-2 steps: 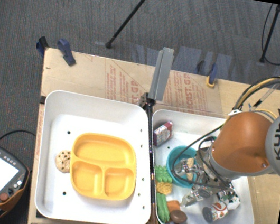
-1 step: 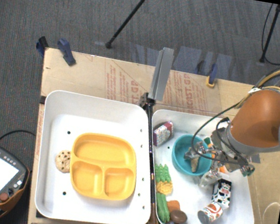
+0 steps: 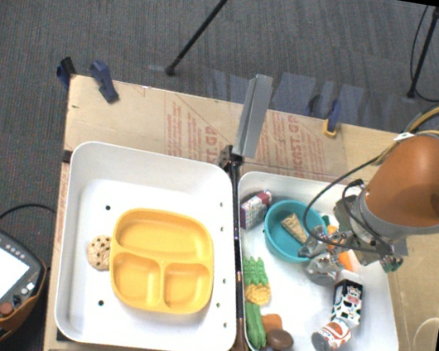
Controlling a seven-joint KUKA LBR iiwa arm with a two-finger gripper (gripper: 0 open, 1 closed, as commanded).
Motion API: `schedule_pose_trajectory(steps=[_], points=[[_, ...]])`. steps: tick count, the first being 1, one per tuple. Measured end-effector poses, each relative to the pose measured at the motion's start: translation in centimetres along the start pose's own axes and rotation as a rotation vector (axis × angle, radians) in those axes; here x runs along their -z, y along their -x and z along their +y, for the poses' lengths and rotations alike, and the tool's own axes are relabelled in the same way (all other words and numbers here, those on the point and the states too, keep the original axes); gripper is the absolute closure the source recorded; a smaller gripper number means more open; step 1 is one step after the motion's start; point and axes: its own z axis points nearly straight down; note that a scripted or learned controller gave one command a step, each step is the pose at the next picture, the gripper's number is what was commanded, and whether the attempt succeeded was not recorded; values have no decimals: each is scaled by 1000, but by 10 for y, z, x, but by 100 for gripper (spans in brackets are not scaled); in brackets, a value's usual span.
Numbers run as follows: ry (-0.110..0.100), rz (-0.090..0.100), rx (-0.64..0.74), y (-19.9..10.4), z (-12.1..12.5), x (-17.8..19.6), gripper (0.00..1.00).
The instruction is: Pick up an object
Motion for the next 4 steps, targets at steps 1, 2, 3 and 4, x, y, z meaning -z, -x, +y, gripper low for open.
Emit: schedule_pose_trajectory(steps=[1, 2, 3, 4], points=[[6, 6, 0, -2, 2, -3, 0], [5, 8, 91, 6, -19, -14, 0], [6, 9, 90, -40, -30, -13, 0], [5, 7, 191, -28, -31, -13, 0]])
